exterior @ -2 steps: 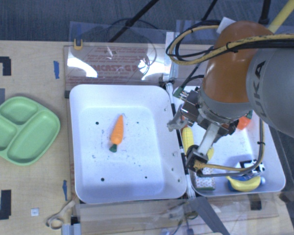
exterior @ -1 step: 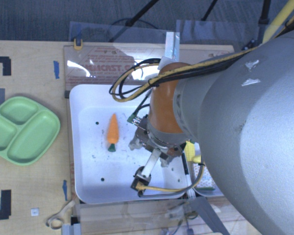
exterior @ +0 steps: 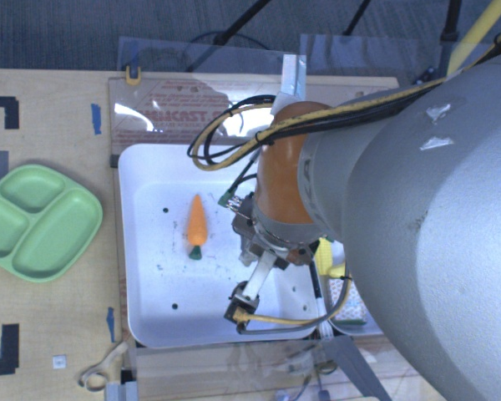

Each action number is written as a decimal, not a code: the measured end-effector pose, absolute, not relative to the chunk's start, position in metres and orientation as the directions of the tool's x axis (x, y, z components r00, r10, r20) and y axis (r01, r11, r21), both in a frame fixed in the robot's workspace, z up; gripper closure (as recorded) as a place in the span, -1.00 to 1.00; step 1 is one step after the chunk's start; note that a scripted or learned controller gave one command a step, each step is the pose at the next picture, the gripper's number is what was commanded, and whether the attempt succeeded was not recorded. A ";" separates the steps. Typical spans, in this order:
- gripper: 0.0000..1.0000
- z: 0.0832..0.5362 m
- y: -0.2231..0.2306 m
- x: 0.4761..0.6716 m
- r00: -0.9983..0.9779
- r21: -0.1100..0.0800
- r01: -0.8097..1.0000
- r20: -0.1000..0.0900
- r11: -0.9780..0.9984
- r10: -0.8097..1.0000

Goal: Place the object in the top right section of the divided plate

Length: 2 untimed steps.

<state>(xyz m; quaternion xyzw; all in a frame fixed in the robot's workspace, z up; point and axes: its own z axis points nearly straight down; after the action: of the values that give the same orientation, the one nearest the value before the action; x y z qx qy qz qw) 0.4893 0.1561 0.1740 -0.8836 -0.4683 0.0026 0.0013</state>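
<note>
A small orange carrot [exterior: 197, 222] with a green stem end lies in the left white bin [exterior: 146, 249], toward its middle left. A green divided plate [exterior: 38, 221] with three sections rests on the wooden bench at the far left, with nothing in it. The arm's orange-banded wrist hangs over the right half of the same bin, just right of the carrot. My gripper [exterior: 259, 253] is below the wrist and largely hidden by it. Nothing is seen held in it.
The big grey arm covers the right side of the view and most of the second bin. A clear plastic sheet [exterior: 192, 107] lies behind the bin. Black tape marks and blue tape bits dot the bench on the left.
</note>
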 end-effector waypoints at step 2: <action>1.00 0.111 0.225 0.477 0.696 -0.003 0.718 -0.004 -0.696 0.718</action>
<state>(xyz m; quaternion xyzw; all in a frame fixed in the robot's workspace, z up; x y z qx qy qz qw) 0.4775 0.2252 0.1114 -0.9209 -0.3899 0.0024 0.0009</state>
